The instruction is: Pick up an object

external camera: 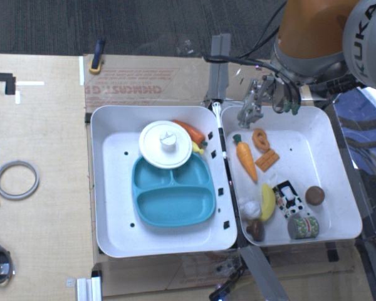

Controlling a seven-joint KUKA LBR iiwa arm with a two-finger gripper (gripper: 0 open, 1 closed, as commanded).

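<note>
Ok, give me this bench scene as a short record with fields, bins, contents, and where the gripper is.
left bin: blue tray, white lid on the tray's far end
right bin: carrot, pretzel, cracker, banana, brown ball
gripper: above the right bin's far left corner, nothing seen between its fingers
bench, left: grey ring

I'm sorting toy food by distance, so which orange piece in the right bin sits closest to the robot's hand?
The small orange pretzel-shaped ring, just below the hand. The orange carrot and flat orange cracker lie lower in the white right bin.
</note>
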